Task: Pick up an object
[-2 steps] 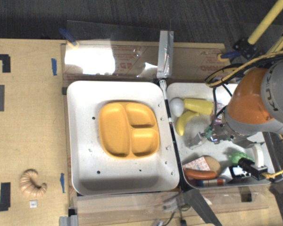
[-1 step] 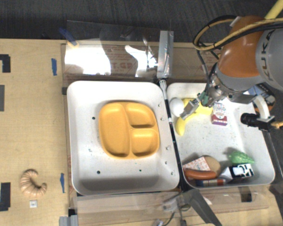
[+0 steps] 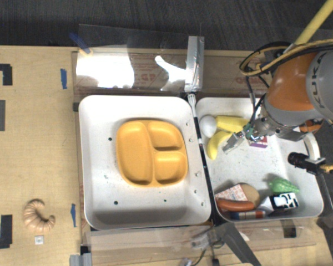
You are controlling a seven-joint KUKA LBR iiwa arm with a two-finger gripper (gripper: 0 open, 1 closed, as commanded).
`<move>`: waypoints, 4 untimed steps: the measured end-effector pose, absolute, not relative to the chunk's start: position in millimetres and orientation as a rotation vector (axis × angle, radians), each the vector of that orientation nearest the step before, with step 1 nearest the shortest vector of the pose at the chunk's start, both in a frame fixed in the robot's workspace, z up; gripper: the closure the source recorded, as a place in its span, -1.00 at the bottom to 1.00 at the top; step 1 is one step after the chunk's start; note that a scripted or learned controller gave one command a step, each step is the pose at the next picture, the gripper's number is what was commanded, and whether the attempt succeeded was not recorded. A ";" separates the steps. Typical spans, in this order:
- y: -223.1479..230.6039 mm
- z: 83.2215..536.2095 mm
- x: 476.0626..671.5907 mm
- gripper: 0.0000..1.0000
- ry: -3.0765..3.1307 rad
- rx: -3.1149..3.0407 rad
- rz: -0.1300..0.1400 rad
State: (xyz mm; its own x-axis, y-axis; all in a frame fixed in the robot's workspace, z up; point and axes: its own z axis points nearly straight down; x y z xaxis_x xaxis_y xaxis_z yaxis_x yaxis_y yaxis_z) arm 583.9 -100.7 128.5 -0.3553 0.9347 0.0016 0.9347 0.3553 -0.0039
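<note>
Clearly the bench is laid out for sorting: two shallow white bins sit side by side so I can reach either from my side, the left bin point(image 3: 94, 165) bearing a big orange divided tray point(image 3: 152, 151) of smooth moulded plastic with three rounded compartments, and the right bin point(image 3: 266, 165) bearing the loose clutter I am meant to pick from. My arm point(image 3: 299, 85), grey with its orange band, leans in over the right bin's far end, which puts my gripper point(image 3: 240, 139) low over the yellow banana-shaped toy point(image 3: 225, 131), glossy and curved, lying against the bin's left wall just beside a small white egg-like ball point(image 3: 208, 125). My fingers look metal and slim, but from this slant I cannot tell how wide they stand or whether anything sits between them, so I claim no hold. I judge the banana the likeliest target, being nearest. Along the near wall lie a reddish sausage-shaped piece point(image 3: 236, 205), a rounded tan piece point(image 3: 247, 193) and a green crumpled-looking thing point(image 3: 283, 183). Well apart, out on the bare bench, rests a small ridged croissant toy point(image 3: 38, 215).
</note>
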 end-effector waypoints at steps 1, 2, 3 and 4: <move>-74.3 188.1 620.2 -1.00 -2.528 -1.876 -0.008; -112.2 143.2 599.9 -1.00 -2.307 -2.128 0.003; -145.5 92.7 653.1 -1.00 -2.344 -2.085 0.002; -146.7 101.3 649.8 1.00 -2.338 -2.077 0.020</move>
State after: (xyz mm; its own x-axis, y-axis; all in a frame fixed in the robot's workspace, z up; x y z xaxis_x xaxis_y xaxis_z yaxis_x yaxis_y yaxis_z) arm 649.8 -146.7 101.3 -0.1179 0.9930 0.0023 0.9928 0.1179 -0.0192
